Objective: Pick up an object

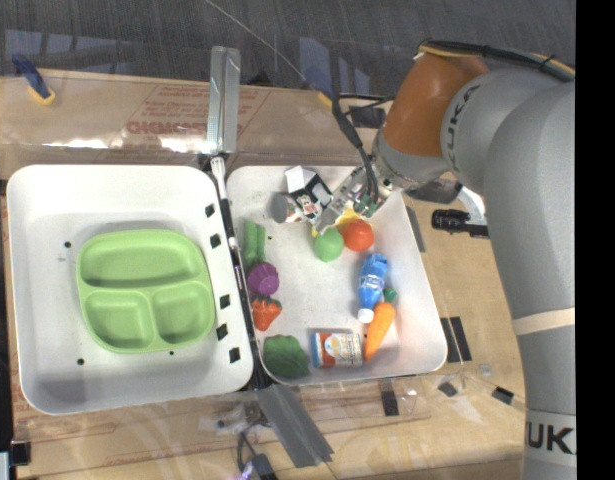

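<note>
The gripper (349,200) hangs low in the upper part of the right bin (429,308), over a yellow toy beside the orange ball (358,235) and green ball (328,246); whether it is open or closed, I cannot tell. A green tray (144,290) lies in the left bin (37,268).

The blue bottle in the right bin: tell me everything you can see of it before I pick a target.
The blue bottle lies on its side in the right bin, near that bin's right wall. It looks like plastic, blue with a pale label patch, and a white cap end points toward the carrot, which it seems to touch. Its other end sits just below the orange ball. The gripper is above it, not on it.
</note>
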You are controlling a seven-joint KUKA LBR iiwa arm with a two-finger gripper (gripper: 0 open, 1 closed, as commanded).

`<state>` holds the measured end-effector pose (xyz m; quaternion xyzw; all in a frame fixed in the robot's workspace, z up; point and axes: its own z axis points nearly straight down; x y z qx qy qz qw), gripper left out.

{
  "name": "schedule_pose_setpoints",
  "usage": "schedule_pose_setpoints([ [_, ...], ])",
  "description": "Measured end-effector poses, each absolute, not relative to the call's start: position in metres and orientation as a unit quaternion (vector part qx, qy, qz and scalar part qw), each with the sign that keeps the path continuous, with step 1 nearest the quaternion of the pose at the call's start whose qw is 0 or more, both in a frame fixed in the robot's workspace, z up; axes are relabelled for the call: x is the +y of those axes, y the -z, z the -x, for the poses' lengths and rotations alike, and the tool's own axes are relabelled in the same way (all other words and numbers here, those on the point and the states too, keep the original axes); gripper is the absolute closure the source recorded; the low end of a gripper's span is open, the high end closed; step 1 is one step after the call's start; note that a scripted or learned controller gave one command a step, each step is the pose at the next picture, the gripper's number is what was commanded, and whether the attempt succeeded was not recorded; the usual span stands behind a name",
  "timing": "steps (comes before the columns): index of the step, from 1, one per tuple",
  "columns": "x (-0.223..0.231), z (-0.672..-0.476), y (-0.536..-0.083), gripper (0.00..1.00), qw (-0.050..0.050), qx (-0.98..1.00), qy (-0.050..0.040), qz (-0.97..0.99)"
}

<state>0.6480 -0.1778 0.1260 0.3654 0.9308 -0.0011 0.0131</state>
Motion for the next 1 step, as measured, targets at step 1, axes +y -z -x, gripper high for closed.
schedule_pose_setpoints([
  [1, -0.2112, -0.6548, -0.1237, 1.00, 0.010, 0.927, -0.0012, -0.375],
])
